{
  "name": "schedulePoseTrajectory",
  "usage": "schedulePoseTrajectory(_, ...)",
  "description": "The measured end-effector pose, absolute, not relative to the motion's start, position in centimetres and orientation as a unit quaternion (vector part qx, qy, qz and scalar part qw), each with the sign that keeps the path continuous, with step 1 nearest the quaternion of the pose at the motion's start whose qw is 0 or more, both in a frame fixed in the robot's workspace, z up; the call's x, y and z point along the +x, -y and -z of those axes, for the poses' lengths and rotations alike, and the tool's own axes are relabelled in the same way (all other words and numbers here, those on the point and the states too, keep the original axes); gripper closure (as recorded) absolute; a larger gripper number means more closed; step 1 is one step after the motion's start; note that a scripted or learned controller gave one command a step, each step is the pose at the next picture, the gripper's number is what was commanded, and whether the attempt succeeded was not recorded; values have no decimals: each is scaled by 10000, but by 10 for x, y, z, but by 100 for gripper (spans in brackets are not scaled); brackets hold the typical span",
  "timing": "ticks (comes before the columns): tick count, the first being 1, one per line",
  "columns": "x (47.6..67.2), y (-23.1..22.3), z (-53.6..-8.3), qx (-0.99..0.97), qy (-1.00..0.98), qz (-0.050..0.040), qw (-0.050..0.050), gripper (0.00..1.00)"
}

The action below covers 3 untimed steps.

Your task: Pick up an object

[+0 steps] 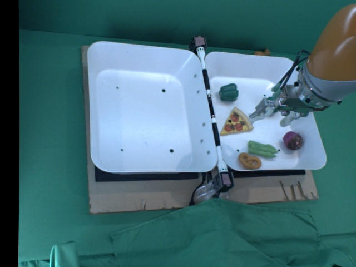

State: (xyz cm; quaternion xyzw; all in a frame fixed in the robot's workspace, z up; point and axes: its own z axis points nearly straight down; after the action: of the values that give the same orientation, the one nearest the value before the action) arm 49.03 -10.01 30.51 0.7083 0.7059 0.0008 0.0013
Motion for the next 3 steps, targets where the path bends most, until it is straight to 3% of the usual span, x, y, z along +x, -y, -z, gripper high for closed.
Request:
schedulePoseTrajectory(2, 507, 107, -193, 7087, -7055, 16, -18, 0)
schedulePoseTrajectory(3, 510, 109, -184, 7086, -7056, -28, 36, 0)
